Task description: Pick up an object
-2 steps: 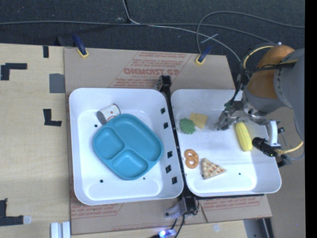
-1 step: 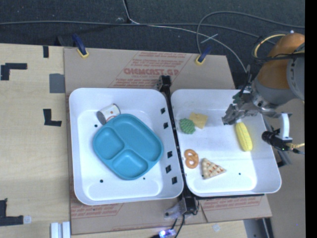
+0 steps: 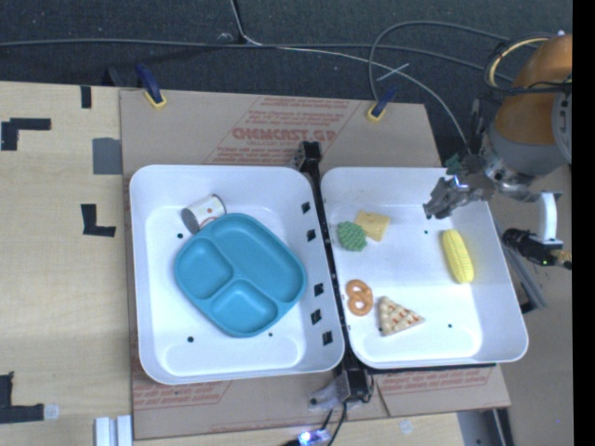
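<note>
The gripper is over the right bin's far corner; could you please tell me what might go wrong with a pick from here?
The gripper hangs close to the right bin's far rim, so a descent may clip the wall. The corn cob is rounded and could roll out of a pinch. The green piece and the yellow wedge touch, so a grasp there might catch both or push one aside.

1. A pale wooden bench [image 3: 56, 277] filled the view's left.
2. A brown cardboard sheet [image 3: 279, 128] lay on it.
3. Beyond the sheet's far edge ran dark flooring [image 3: 139, 17], perhaps carpet, crossed by cables [image 3: 279, 49].
</note>
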Controlling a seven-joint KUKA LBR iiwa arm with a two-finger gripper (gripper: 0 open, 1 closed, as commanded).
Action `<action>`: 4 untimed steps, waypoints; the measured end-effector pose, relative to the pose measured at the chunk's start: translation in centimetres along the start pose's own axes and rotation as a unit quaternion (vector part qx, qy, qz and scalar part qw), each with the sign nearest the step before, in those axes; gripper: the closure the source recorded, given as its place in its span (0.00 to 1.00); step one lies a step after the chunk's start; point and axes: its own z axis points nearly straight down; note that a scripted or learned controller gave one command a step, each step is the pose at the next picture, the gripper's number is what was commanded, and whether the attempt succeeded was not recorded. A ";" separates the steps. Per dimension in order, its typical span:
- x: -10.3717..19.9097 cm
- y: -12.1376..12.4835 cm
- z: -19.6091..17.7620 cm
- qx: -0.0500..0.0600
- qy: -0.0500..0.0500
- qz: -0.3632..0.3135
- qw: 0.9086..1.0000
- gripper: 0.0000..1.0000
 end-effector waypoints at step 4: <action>17.1 -2.1 -3.1 0.002 0.001 -0.002 1.000 1.00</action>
